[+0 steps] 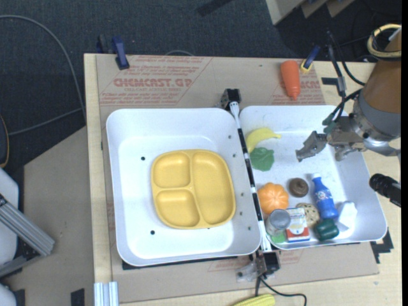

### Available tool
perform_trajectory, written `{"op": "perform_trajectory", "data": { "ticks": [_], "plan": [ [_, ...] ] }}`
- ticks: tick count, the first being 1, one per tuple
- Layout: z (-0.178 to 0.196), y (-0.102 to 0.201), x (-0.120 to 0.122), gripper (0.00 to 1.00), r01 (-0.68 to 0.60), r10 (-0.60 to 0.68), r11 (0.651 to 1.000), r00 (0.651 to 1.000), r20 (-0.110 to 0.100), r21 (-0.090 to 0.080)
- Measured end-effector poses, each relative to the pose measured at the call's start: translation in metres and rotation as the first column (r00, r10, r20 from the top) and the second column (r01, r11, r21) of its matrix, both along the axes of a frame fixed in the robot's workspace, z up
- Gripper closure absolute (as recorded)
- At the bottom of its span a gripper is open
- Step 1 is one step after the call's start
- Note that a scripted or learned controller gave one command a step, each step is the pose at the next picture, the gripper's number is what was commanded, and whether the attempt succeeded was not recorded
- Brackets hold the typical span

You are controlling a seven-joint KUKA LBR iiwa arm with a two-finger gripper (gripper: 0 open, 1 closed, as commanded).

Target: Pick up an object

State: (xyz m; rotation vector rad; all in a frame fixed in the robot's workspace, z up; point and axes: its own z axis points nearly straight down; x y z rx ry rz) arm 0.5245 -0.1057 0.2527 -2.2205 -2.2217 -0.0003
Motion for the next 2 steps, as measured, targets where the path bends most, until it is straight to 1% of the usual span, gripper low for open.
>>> {"op": "perform_trajectory", "data": {
  "ticks": [1, 2],
  "plan": [
    [-0.134, -0.067, -0.011, 0.0, 0.002, -0.002, 1.0, 1.0, -0.002, 0.0],
    [-0.164, -0.067, 0.001, 0.0, 0.0, 0.0, 1.0, 1.0, 0.003, 0.003]
  ]
}}
